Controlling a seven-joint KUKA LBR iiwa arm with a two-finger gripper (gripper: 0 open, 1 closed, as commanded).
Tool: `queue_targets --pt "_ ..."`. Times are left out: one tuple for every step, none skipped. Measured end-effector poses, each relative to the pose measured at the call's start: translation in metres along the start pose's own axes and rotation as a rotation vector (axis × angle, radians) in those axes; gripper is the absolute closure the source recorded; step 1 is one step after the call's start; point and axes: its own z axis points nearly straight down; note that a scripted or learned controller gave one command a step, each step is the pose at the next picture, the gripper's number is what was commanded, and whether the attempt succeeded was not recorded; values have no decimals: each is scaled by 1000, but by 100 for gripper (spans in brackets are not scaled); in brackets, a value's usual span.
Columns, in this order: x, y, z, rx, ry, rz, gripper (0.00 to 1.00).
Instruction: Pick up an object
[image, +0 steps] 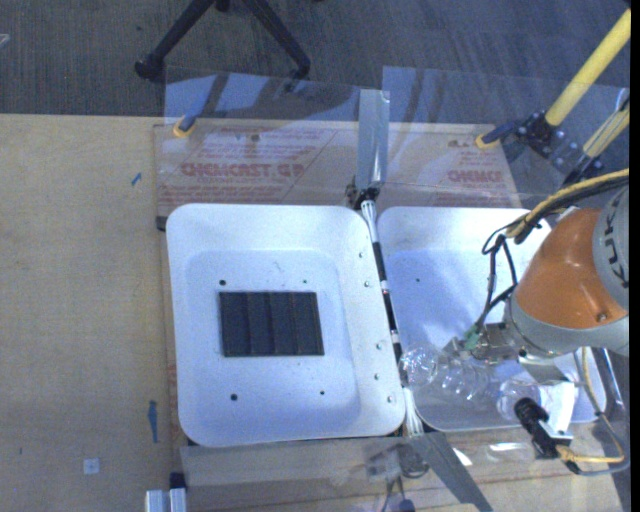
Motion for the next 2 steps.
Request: queue_targets --pt "0 1 -10 -5 0 2 100" --pt "0 1 -10 -5 0 2 0"
